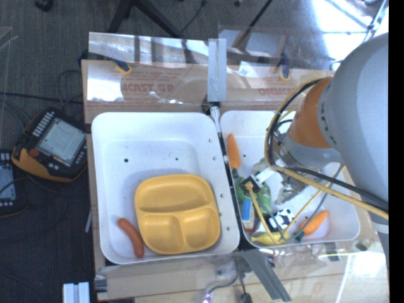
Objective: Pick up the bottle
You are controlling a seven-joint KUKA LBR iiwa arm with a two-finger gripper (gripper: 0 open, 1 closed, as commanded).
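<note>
1. Two white bins sit side by side; the left bin holds a yellow divided tray and a sausage.
2. Right bin: the green bottle lies among clutter, beside a carrot.
3. Gripper hangs just beside the bottle; whether it grips, I cannot tell.

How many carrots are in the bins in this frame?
2, both in the right bin: one carrot lies against its left wall, the other carrot sits near its front right corner. The arm covers part of that bin, so more may be hidden.
</note>
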